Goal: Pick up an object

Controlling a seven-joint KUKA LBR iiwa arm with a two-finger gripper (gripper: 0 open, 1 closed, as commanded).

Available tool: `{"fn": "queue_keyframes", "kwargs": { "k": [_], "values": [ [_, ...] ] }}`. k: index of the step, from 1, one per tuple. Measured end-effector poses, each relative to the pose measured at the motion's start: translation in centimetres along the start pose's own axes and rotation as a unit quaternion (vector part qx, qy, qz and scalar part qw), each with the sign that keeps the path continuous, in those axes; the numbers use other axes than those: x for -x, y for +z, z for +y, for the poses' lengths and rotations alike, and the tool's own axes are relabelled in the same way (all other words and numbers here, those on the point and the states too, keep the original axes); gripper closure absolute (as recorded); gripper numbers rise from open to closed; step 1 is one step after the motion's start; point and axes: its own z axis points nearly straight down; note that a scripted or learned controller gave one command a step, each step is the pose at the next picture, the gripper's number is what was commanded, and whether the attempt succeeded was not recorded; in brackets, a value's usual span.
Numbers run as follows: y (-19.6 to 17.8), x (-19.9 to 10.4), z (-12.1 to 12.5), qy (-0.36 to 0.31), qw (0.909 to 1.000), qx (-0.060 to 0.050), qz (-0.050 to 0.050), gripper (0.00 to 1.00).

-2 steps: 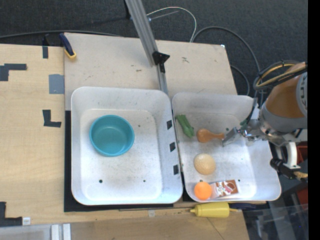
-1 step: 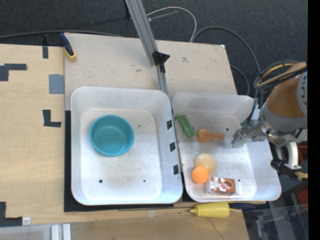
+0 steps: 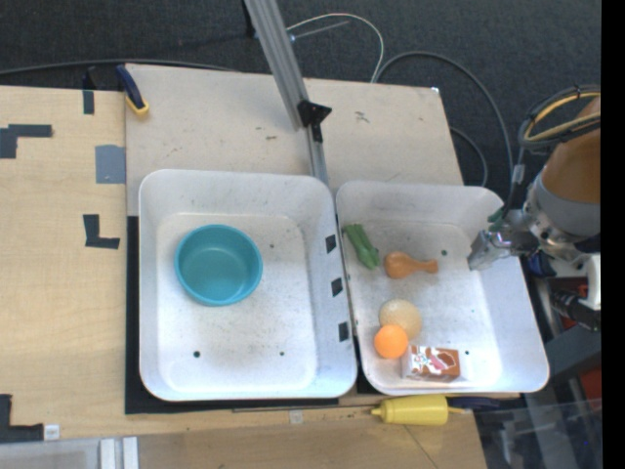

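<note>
The right bin [image 3: 508,320] holds a green pickle-shaped piece [image 3: 360,245], a tan drumstick-shaped piece [image 3: 409,265], a pale round ball [image 3: 399,315], an orange ball [image 3: 391,342] and a red-and-white packet [image 3: 433,362]. My gripper [image 3: 485,247] hangs over the right bin's upper right wall, well to the right of the drumstick piece. Nothing shows between its tips. The grey arm with its orange band [image 3: 576,169] comes in from the right.
A teal bowl [image 3: 219,264] sits in the left bin [image 3: 156,360]. A yellow bottle [image 3: 415,411] lies on the bench just below the right bin. A slanted metal pole [image 3: 283,52] rises behind the bins. Cables loop at the back right.
</note>
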Motion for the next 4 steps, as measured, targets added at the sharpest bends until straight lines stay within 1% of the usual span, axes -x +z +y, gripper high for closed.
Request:
{"fn": "queue_keyframes", "kwargs": {
  "k": [1, 2, 3, 4],
  "values": [
    [-4.7, 0.0, 0.1, 0.000, 1.0000, 0.000, 0.000, 1.00],
    [-5.7, -5.2, 1.4, -0.002, 1.0000, -0.002, 0.002, 1.00],
    [-6.4, -10.4, 2.1, -0.002, 1.0000, -0.003, 0.002, 1.00],
    [-6.9, -15.5, 3.7, -0.003, 1.0000, -0.003, 0.002, 1.00]
  ]
}}
